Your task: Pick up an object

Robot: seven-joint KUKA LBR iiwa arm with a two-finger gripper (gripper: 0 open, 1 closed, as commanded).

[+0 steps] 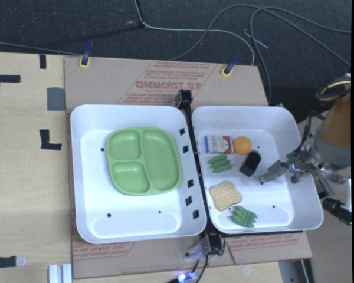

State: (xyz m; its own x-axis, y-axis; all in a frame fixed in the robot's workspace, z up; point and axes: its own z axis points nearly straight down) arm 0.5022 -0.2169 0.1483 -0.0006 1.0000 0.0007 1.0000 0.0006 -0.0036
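The right bin [283, 119] holds several small items. A white carton with red and blue print [217, 144] lies near its back left, and an orange ball [242, 145] sits beside it. A black block [250, 163] rests just below the ball. Green pea pods [220, 163] lie left of the block. A slice of toast [225, 195] and a second green pod bunch [243, 216] lie toward the front. My gripper [283, 174] hangs over the right part of this bin, right of the black block and apart from it. It is open, with nothing between its fingers [271, 173].
The left bin [82, 158] holds a green divided plate [144, 160]. A black clip divider [192, 158] runs between the bins. The arm's orange band [337, 122] stands at the right edge. Cables trail across the dark floor behind the bench.
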